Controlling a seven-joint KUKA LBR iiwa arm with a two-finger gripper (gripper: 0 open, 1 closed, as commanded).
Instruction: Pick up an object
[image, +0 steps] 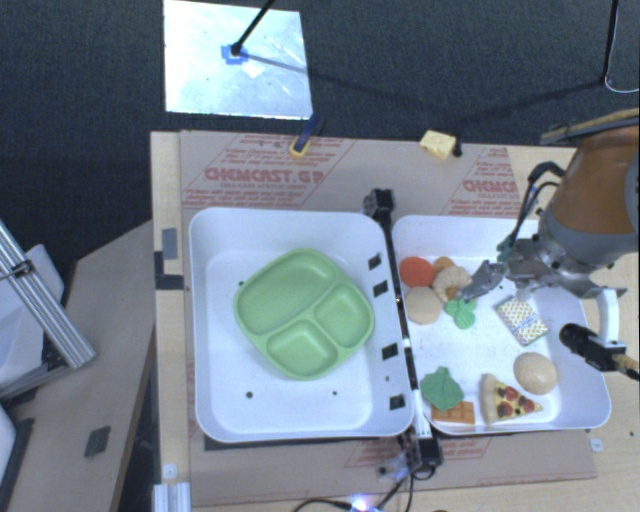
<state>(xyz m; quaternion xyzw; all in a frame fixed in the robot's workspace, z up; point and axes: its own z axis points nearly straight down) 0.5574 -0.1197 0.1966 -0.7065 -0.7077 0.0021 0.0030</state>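
My gripper (481, 281) hangs over the right bin (590, 400), near its upper middle, at the end of the grey and orange arm coming in from the right. Its tip is just right of a tan bread-like piece (450, 277) and above a small green piece (461, 314). Nothing shows held in it. Around it lie a red tomato (416, 270), a beige round piece (423, 305), a patterned packet (522, 320), a tan bun (536, 372), a pizza slice (508, 398) and a green leaf on a waffle (445, 393).
The left bin (215, 330) holds a light green divided plate (303, 314). A black divider with clips (395, 310) runs between the two bins. A yellow block (437, 144) and a yellow-blue clip (302, 146) lie on the cardboard behind the bins.
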